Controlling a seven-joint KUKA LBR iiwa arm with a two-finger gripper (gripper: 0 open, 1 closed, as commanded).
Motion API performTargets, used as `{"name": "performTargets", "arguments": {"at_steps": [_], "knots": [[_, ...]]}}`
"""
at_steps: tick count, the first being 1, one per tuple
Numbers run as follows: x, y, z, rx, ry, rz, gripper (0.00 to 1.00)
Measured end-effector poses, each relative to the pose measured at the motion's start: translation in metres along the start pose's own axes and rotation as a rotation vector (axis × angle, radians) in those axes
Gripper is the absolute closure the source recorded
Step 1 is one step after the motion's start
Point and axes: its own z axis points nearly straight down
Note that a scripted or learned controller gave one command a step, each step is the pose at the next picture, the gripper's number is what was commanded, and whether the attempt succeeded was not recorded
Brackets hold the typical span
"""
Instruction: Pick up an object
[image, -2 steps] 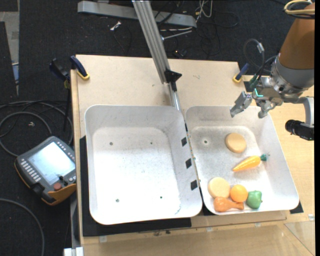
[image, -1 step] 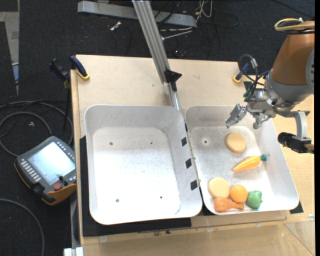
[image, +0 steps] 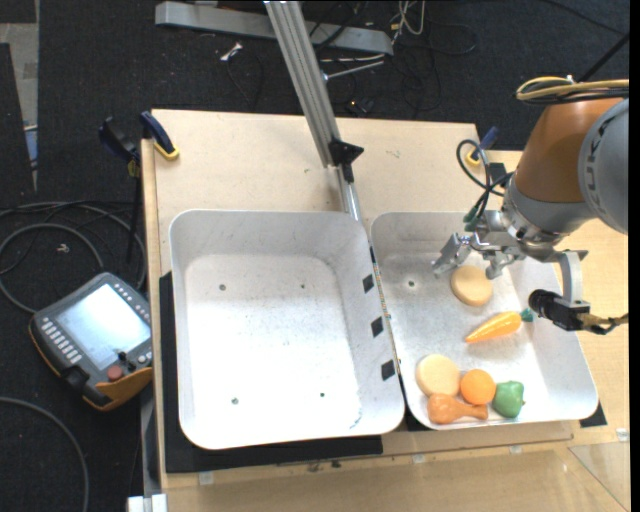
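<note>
Table (image: 250, 160) carries two white bins side by side. Left bin (image: 265, 320) is the bigger white area; right bin (image: 420, 250) has all the items, and that's where I'm working. My arm (image: 565, 160) reaches in from the right, orange band up top.

My pincer (image: 472, 252) sits low over the upper part of the right bin, fingers (image: 447, 258) spread apart, nothing between them. The pale round piece (image: 471, 289) lies just below and beside the fingertips, near but not clearly touching, so that's my likeliest target.

Other items, all in the right bin: carrot (image: 495, 327) lying slanted just below the pale round piece; then along the lower edge a cream disc (image: 437, 375), an orange ball (image: 477, 386), a drumstick-like orange piece (image: 455, 408) and a green pepper (image: 509, 398), bunched and touching each other.

Step in hand, my guess: lining up for the grasp, nothing lifted yet. To do it well:
- shift the pincer a bit toward the lower edge so the pale piece centres between the fingers, not off one tip
- keep the fingers spread until they straddle it, then go down close to the bin floor; the piece looks flat and low
- close across its narrower side
- stay clear of the carrot, close enough to get nudged
- lift straight up and check the piece is really between the fingers
</note>
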Motion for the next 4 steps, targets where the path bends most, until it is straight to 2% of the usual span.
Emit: {"name": "performTargets", "arguments": {"at_steps": [1,2,3,4], "knots": [[-0.003,-0.003,0.062,-0.005,-0.001,0.000,0.00],[-0.003,-0.002,0.049,-0.009,-0.001,0.001,1.00],[-0.007,-0.011,-0.007,-0.012,-0.002,0.001,1.00],[-0.008,-0.005,-0.070,-0.015,-0.003,-0.004,1.00]]}}
